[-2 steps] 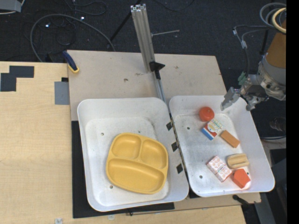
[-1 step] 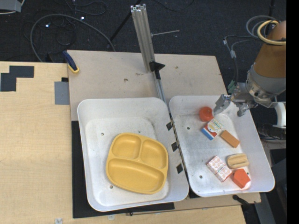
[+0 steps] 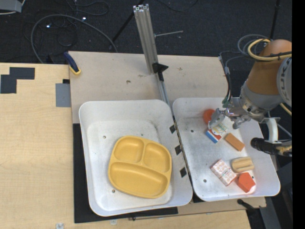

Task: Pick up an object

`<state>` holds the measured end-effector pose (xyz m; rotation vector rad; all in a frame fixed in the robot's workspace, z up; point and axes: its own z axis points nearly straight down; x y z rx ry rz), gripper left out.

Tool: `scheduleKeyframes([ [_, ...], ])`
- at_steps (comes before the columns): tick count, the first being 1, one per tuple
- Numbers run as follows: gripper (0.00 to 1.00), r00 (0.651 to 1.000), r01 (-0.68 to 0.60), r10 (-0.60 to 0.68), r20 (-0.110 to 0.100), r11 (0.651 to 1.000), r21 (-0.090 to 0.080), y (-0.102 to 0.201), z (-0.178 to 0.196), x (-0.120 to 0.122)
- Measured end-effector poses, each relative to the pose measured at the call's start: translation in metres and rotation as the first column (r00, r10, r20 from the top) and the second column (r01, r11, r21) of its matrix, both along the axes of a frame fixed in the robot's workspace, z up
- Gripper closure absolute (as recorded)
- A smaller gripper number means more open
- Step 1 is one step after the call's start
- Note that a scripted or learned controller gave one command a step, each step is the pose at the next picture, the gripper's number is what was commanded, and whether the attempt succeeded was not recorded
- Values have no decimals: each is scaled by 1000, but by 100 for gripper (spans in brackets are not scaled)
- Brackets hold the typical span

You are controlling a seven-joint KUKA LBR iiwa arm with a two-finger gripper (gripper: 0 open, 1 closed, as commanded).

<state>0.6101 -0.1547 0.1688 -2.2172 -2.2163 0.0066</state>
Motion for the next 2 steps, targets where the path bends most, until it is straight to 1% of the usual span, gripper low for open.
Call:
scheduleKeyframes([
  [1,0,1000,0,0,0,1000,0,0,-47,-9],
  [2,100,1000,2,-2,3,1000,-1,-1,-34,-8],
])
